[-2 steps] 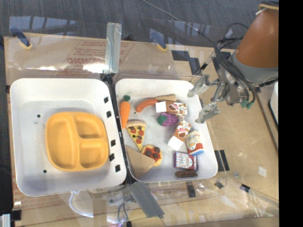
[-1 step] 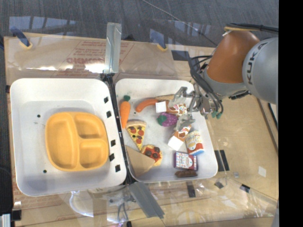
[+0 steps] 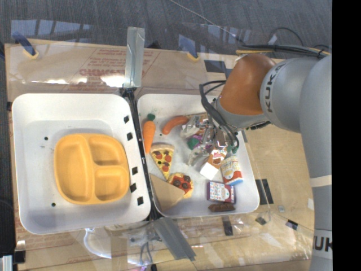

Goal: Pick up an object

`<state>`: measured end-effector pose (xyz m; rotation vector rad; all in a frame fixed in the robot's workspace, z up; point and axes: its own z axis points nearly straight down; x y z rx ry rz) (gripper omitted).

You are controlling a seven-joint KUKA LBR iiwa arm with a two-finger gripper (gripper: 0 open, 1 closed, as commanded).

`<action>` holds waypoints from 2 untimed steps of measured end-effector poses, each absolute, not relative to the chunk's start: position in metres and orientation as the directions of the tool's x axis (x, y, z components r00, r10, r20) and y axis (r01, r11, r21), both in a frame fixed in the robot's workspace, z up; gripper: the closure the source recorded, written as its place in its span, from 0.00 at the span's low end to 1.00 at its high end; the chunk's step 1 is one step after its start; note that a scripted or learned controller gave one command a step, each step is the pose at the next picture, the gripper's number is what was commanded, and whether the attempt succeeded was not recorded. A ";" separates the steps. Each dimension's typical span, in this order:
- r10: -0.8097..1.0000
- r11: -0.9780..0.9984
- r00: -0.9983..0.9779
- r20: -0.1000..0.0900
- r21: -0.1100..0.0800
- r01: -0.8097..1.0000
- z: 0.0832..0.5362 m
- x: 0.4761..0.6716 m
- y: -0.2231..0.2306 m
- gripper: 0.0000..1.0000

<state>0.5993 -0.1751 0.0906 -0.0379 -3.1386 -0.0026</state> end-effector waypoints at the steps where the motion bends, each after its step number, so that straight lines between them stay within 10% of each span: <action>1: 0.016 1.000 -1.000 -0.003 0.000 0.016 0.104 0.602 -0.174 1.00; 2: 0.108 0.994 -0.994 -0.008 -0.002 0.108 0.178 0.644 -0.206 1.00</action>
